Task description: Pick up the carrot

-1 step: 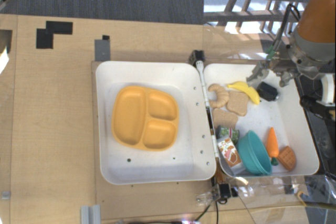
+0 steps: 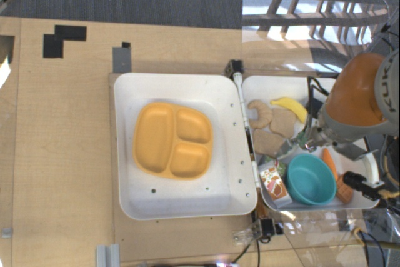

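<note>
The carrot [image 2: 331,164] is a slim orange piece lying along the right side of a teal bowl [image 2: 310,180] in the right bin [image 2: 284,81]; its lower end shows again near the bin's front right. My gripper [image 2: 304,142] hangs below the arm's orange band [image 2: 356,92], just above the bowl's upper rim and a little left of the carrot's top end. I see nothing held in it, and the wrist hides its tip.
A banana [image 2: 290,107] and tan bread-like pieces [image 2: 270,124] lie at the back of the right bin. A small printed carton [image 2: 273,181] sits left of the bowl. The left bin [image 2: 125,153] holds a yellow divided tray [image 2: 174,140].
</note>
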Robot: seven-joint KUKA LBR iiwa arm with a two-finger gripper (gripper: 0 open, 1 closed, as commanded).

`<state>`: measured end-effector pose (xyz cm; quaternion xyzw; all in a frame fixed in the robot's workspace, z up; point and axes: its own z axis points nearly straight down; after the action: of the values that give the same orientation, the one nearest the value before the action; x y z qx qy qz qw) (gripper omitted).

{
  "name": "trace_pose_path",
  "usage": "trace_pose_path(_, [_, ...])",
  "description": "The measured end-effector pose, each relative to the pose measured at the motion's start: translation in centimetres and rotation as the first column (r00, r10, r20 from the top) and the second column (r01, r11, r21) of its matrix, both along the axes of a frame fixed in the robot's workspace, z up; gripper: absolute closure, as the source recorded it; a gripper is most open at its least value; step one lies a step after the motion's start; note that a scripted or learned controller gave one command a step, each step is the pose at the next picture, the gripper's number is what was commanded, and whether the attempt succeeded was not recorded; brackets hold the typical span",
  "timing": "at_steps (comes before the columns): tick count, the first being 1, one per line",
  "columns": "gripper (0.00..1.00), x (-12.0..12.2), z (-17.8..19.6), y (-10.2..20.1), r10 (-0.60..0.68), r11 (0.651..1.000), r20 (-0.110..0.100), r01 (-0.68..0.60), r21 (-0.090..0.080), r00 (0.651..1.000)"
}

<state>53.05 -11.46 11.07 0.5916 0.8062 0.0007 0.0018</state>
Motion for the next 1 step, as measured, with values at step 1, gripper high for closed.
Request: trace_pose_path(1, [0.0,0.98,7.2,-9.03,0.032,0.999,0.011,-0.032,-0.009,0.999])
